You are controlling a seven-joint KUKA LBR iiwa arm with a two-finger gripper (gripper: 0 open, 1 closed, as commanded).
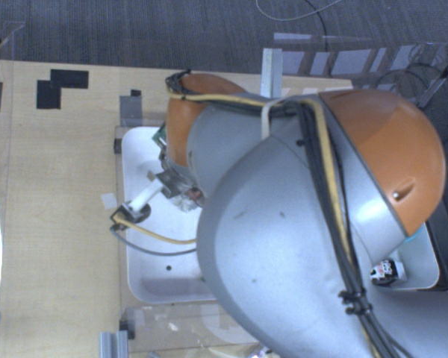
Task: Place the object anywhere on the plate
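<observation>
Grey carpet floor lies beyond the far edge of the pale wooden worktop, with a thin cable looped on it. Black marks are set on the worktop, well beyond my tool and to its left.

My tool stands over the left bin, close to that bin's far left corner. Whether it is spread or pressed together, I cannot tell, and I see nothing pinched in it. A white piece with a dark end juts from the tool toward the bin's left wall. A yellow lead trails from that end back under my arm.

My arm covers most of both bins. I cannot tell where the object or the plate lies. A small black and white item rests in the right bin, well apart from the tool on its right.
</observation>
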